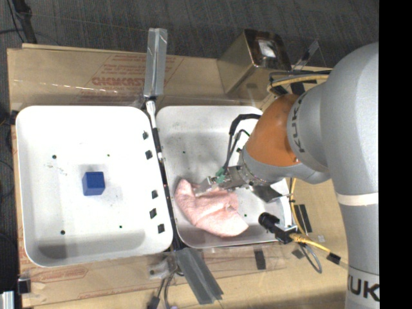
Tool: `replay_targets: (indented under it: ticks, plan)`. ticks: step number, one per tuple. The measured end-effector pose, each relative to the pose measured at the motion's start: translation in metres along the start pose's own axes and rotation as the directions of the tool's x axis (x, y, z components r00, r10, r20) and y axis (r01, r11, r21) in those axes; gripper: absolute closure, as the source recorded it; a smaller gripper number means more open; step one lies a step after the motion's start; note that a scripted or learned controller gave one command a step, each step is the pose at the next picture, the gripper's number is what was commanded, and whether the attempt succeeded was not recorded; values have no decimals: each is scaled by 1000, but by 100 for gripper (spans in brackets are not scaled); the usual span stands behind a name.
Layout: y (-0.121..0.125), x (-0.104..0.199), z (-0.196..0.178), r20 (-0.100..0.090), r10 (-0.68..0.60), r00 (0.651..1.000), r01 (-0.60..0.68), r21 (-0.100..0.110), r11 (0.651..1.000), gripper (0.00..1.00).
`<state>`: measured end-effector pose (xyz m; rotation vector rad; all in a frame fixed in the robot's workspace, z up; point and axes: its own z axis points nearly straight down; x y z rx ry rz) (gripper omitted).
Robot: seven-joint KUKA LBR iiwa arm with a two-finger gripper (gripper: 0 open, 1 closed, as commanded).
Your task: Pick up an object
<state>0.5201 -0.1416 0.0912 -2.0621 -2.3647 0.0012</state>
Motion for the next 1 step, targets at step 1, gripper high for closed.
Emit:
replay_targets:
  ticks: [1]
  plan:
    - [1,1,-10,-1,-5,1000,5,2,1000,100]
